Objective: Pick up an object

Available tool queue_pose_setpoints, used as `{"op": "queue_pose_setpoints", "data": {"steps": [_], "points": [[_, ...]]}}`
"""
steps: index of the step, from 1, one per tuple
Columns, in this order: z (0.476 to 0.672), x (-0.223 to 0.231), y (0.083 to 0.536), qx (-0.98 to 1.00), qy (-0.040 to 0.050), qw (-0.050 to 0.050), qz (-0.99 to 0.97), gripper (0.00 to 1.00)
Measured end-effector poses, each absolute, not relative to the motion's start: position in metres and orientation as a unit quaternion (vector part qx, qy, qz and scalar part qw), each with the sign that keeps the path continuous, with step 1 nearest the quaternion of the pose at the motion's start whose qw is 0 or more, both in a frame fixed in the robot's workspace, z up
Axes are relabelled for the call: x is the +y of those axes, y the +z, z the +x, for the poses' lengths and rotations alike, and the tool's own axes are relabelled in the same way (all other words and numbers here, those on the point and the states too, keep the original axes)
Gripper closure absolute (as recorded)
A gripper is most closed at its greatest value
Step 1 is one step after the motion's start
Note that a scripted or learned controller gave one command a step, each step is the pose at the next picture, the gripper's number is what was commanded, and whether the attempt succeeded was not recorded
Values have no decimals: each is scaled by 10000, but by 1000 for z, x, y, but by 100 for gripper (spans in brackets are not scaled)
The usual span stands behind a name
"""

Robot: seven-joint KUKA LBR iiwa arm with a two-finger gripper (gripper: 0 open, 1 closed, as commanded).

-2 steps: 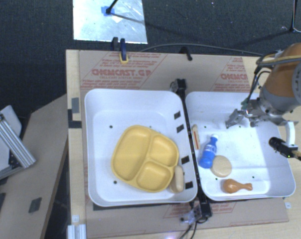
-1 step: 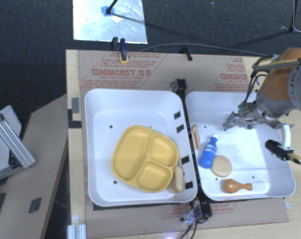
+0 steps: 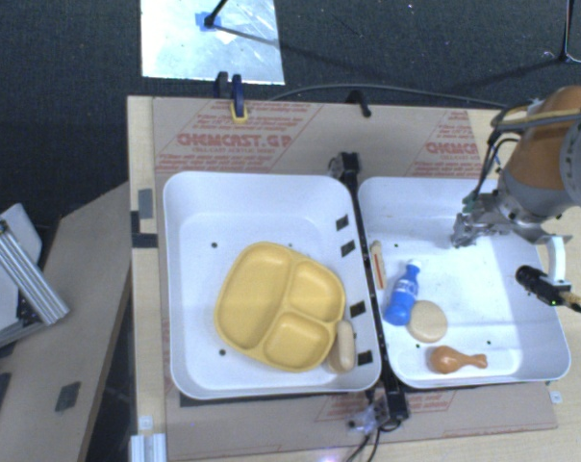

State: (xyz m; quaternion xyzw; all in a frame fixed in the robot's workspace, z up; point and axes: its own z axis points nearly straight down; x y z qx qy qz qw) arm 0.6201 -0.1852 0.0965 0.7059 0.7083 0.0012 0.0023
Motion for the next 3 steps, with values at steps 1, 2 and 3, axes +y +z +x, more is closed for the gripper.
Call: {"op": "queue_pose_setpoints", "data": {"steps": [1, 2, 3], "points": [[630, -182, 145, 7090, 19, 31, 7052, 100], [636, -189, 193, 7090, 17, 34, 7052, 100], [636, -183, 256, 7095, 22, 37, 7047, 100]]}}
